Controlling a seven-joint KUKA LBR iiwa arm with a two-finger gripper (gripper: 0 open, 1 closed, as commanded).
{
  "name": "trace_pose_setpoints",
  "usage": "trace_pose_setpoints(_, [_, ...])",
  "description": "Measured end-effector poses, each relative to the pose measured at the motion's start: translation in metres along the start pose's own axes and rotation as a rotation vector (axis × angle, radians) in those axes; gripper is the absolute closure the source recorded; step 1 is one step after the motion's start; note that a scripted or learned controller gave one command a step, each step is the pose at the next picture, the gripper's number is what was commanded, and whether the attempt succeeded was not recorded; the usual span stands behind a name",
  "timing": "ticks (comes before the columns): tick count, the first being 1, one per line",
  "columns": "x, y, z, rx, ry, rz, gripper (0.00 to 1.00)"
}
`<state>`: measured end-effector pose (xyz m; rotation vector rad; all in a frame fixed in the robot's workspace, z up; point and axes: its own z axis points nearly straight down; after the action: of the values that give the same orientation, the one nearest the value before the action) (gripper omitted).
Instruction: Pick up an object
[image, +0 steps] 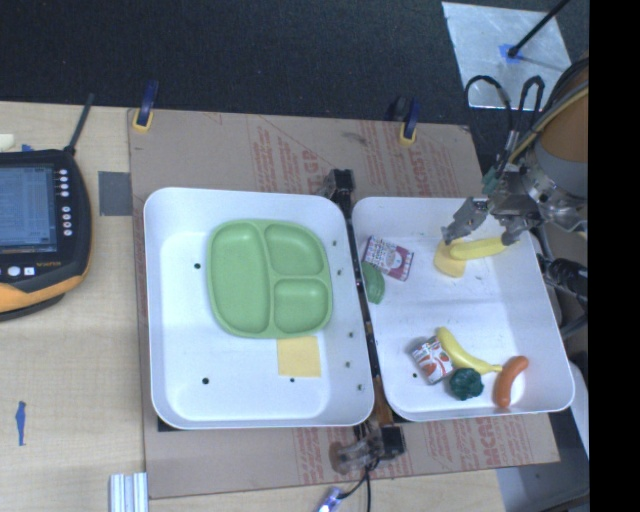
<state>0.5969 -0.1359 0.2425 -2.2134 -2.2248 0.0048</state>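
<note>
**Gripper parked over the yellow piece**

The smooth yellow block (468, 254) lay in the right bin (560, 345), far corner. The gripper (487, 226) straddled it, fingers spread, nothing lifted. Nearer in that bin: one curved banana (464, 352), one glossy sausage (509, 381), one small can (429, 361). One green divided plate (270, 277) sat in the left bin (170, 330).

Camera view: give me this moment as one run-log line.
gripper: over right bin, fingers straddling yellow piece | lift: not seen | left bin: green divided plate, yellow square
</note>
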Motion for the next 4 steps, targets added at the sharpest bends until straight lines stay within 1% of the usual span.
trace_pose_setpoints(1, [-0.026,-0.046,0.091,0.001,-0.001,0.000,0.00])
trace_pose_setpoints(2, [0.040,-0.085,0.152,0.001,0.000,-0.002,0.00])
trace_pose_setpoints(3, [0.021,-0.120,0.152,-0.001,0.000,-0.001,0.00])
trace_pose_setpoints(4, [0.020,-0.118,0.140,-0.005,-0.002,-0.007,1.00])
